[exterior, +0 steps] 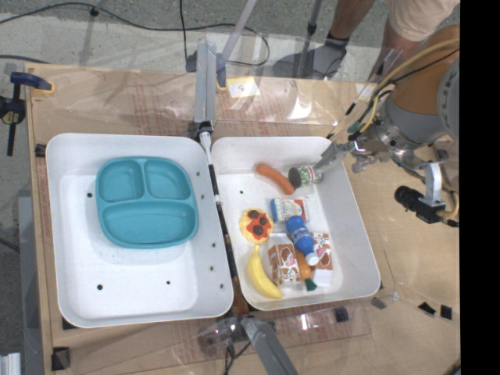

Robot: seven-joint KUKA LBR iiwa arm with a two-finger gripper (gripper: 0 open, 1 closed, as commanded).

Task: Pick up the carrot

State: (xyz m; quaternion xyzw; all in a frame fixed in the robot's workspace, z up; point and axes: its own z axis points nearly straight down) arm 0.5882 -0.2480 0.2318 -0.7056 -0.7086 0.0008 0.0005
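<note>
The carrot [275,177] is seen in the right bin [355,219], at its upper middle, its long axis running from 10 to 4 o'clock. The gripper [305,174] lies just beside it at 3 o'clock. Whether anything is held cannot be told; a green-and-dark shape there is hard to make out.
</note>
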